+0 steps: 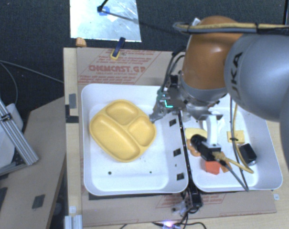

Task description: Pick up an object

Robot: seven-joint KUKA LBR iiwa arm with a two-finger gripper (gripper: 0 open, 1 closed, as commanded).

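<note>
- Camera view is showing the gripper (157,111) hanging low near the frame's centre, right at the right rim of the plate (120,130).
- The yellow plate is lying flat in the left bin (99,180), towards that bin's upper middle, with its three hollows facing up.
- Whether the gripper is spread or pressed together is not showing: the arm (259,66) is hiding its tip, and nothing is appearing as held.
- The plate is looking like thin moulded plastic, so it is probably handling as light, stiff, smooth and rather slippery, not fragile.
- Being wide and flat, it is offering no hold across its body. The raised rim, or a ridge between hollows, is seeming the only place to pinch.
- The rim nearest the gripper is looking the handiest spot.
- Held by one edge, the plate is likely going to tilt or slip, so a deep bite over the rim is seeming wise.
- An orange block (212,167) is sitting in the right bin (271,178), lower right of centre, and is offering a smaller, simpler hold.
</note>
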